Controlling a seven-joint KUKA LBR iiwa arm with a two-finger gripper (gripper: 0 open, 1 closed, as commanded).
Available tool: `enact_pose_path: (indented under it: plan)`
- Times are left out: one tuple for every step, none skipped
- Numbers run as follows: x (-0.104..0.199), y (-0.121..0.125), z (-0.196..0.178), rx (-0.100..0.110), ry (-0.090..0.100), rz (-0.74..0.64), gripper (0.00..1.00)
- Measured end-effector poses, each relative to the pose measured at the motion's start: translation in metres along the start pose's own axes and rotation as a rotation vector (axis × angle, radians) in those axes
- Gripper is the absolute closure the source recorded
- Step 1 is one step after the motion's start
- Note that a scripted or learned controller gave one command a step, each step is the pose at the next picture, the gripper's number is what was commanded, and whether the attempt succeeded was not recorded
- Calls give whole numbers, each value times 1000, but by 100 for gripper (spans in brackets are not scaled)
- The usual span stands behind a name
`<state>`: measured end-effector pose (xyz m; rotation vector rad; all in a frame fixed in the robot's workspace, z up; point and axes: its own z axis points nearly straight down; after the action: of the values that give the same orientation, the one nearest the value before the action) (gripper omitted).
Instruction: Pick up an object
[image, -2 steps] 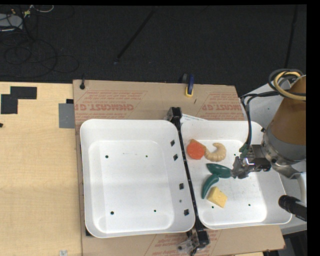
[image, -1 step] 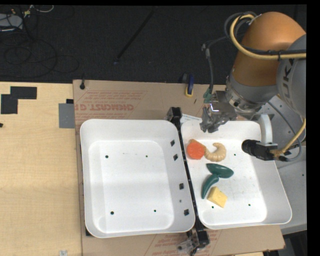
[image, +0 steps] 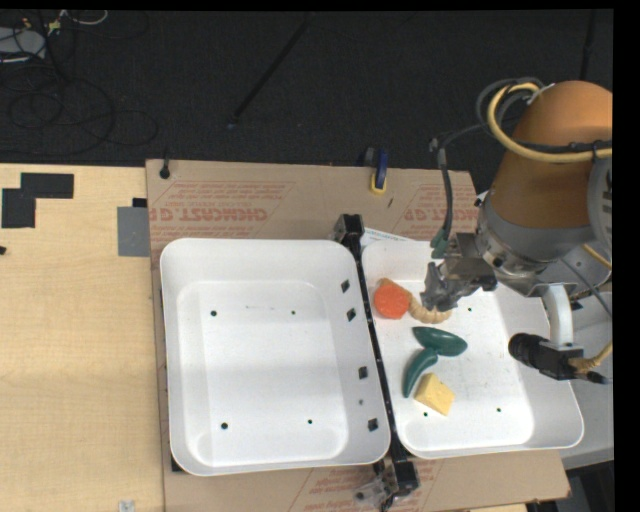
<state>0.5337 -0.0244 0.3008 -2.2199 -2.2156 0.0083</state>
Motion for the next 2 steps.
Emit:
enact_pose_path:
  plan:
    - [-11, 47, -157, -25, -2, -3, 100]
    - [-96, 5, -243, -15, -4, 7, 100]
